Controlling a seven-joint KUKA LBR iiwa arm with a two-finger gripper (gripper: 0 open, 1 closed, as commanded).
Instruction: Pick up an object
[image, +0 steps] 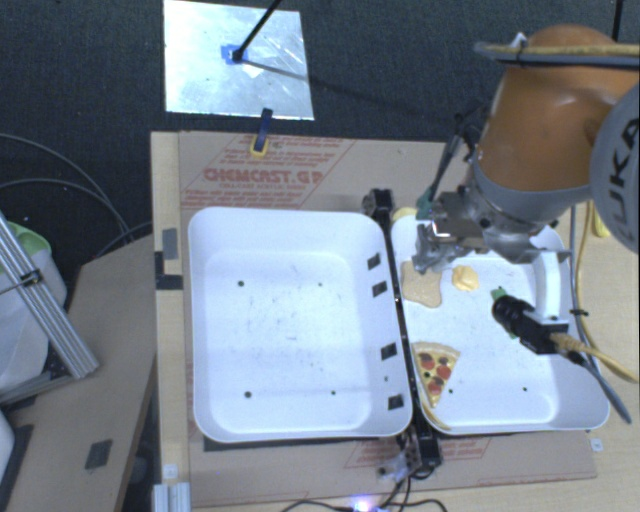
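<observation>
My hand (428, 252) hovers over the tan slab (423, 287) in the right bin (560, 400); I can't tell its state. Slab looks thin, light, floppy; I'd pinch an edge

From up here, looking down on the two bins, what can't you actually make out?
- Jaws of the gripper: blurred and small in the camera view, so open or shut is unclear.
- Tan flat piece: its upper edge sits under the gripper, so contact is unclear.
- Right bin: its far end is covered by the arm.
- Yellow lump: too small to identify.
- Pizza slice toy: plain to see.
</observation>
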